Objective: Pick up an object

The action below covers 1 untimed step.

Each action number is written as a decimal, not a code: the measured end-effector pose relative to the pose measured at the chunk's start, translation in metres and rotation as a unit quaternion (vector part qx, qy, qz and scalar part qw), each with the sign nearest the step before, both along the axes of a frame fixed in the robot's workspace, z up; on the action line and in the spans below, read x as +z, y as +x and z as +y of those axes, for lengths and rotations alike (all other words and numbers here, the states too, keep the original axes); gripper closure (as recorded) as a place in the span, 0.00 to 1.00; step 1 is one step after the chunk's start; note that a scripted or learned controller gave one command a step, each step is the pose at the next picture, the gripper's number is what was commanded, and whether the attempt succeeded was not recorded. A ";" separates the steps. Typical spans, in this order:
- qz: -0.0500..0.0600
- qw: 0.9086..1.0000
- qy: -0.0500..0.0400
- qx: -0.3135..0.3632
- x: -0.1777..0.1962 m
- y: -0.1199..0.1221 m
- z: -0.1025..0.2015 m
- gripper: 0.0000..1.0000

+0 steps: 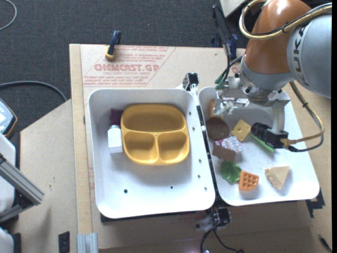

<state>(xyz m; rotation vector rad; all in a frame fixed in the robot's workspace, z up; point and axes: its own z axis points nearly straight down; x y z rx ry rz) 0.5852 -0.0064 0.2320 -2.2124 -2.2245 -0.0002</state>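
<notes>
My gripper [227,105] hangs over the right bin's [305,186] ten o'clock corner; how far its fingers are spread, or whether anything sits between them, I cannot tell. Just below it, at six o'clock, lies a brown cookie [216,128]. A yellow cheese wedge [241,130] sits at the cookie's three o'clock. Toward the bin's six o'clock rest an orange waffle [248,182] and a pale wedge [278,176]. The left bin [100,186] holds a yellow divided tray [155,134].
</notes>
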 end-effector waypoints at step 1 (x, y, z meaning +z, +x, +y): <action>0.001 1.000 0.000 0.001 0.004 -0.026 0.054 1.00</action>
